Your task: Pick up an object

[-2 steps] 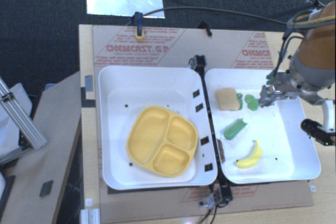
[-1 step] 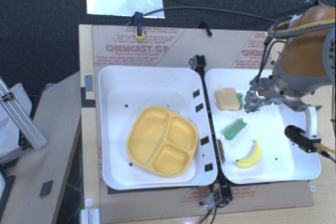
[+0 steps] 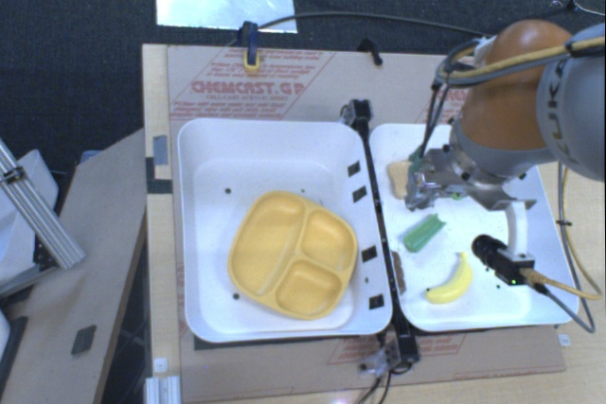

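Yellow banana & green block in rt bin; pincer above.

Bright overhead light; white bins glare; soft focus.

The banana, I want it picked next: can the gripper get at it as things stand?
Probably yes. The banana lies alone on the right bin's floor, apart from the green object, with nothing over it; the gripper hovers nearby.
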Available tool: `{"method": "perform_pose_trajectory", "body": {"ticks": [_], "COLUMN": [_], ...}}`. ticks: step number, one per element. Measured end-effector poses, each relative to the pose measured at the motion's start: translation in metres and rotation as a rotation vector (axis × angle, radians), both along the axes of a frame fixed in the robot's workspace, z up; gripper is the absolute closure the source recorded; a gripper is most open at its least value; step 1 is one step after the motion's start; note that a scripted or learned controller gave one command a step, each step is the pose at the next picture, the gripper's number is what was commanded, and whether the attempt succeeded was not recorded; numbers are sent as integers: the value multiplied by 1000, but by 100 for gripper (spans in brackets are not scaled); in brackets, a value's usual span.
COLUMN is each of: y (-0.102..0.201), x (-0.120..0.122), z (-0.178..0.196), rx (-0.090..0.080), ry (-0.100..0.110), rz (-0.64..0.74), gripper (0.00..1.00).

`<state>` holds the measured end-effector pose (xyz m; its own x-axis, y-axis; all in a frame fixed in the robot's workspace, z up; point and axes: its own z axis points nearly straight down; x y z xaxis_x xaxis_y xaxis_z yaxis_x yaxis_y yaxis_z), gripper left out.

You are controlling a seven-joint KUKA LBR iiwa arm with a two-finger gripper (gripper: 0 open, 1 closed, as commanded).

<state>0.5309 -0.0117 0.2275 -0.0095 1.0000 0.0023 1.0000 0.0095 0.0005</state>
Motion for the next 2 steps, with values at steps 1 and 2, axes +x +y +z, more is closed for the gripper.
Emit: {"method": "perform_pose_trajectory", "body": {"ticks": [1,2], "y": [57,106], "x": [-11,-13], "z": [-10,-5], "rx": [0,0], "ry": [1,-1], "rz": [0,1], "gripper": [100,100]}}
